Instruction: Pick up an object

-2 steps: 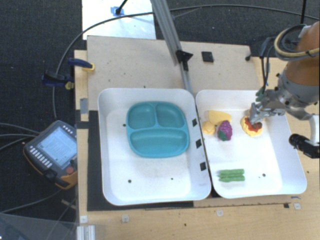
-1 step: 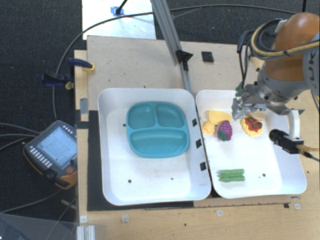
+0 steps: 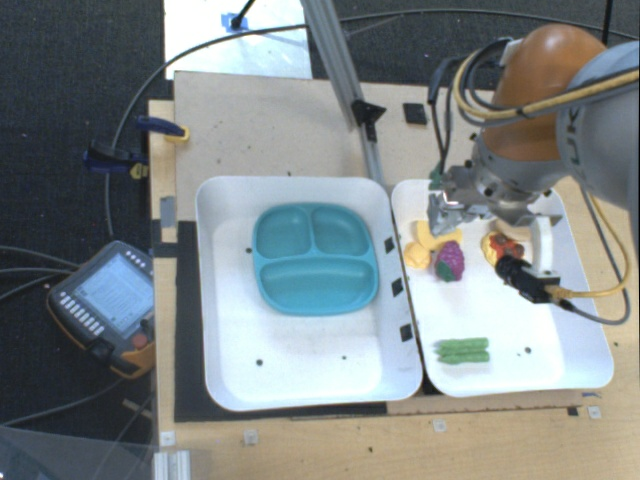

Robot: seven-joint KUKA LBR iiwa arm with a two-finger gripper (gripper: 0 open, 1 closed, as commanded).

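Note:
My gripper (image 3: 441, 218) hangs over the upper left part of the right bin (image 3: 560, 368), just above a yellow toy piece (image 3: 422, 243) and a purple grape bunch (image 3: 450, 260). The arm's wrist hides most of the gripper. A red and yellow toy (image 3: 500, 245) lies to the right of the grapes, partly under the arm. A green bean pod (image 3: 461, 350) lies near the bin's front.
The left bin (image 3: 225, 368) holds a teal divided plate (image 3: 315, 259). A black cable and yellow hose (image 3: 580, 293) trail off the arm over the right bin. A metal pole (image 3: 335, 43) slants up behind the bins. A teach pendant (image 3: 105, 303) sits at far left.

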